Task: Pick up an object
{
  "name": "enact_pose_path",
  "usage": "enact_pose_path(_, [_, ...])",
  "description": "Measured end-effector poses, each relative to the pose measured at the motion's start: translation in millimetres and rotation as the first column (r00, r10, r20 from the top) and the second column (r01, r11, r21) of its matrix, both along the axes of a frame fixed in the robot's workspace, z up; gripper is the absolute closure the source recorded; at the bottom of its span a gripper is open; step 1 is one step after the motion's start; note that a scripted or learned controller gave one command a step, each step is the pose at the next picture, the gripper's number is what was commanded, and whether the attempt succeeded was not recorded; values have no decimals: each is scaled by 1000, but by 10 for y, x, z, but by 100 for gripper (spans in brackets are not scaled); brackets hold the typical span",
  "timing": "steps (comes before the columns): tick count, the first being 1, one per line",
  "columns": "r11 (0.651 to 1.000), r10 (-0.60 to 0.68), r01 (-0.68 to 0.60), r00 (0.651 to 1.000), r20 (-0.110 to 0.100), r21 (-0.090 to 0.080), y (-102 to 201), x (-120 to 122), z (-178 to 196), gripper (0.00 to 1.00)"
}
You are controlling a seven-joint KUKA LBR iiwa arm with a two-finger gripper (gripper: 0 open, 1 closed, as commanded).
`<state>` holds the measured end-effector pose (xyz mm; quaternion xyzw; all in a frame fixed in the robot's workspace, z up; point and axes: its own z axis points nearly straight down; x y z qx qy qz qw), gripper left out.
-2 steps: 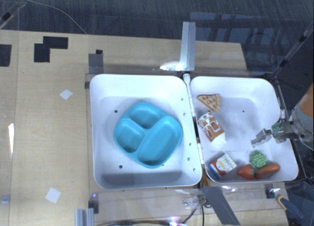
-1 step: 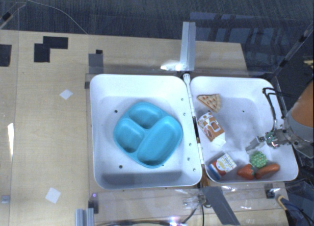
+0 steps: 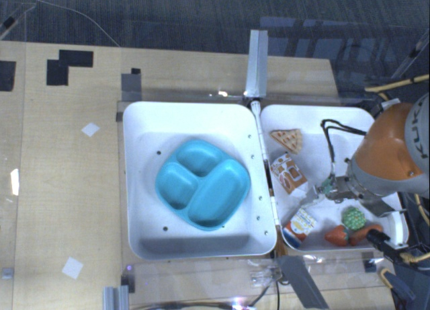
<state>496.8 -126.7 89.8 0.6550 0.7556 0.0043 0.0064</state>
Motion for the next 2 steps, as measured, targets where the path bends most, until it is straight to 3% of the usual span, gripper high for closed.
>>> enact_pose_path(1, [904, 427, -427, 904, -10, -2, -252, 285, 945, 0])
enact_pose_path(2, [771, 636, -636, 771, -9, -6, -378, 408, 1770, 0])
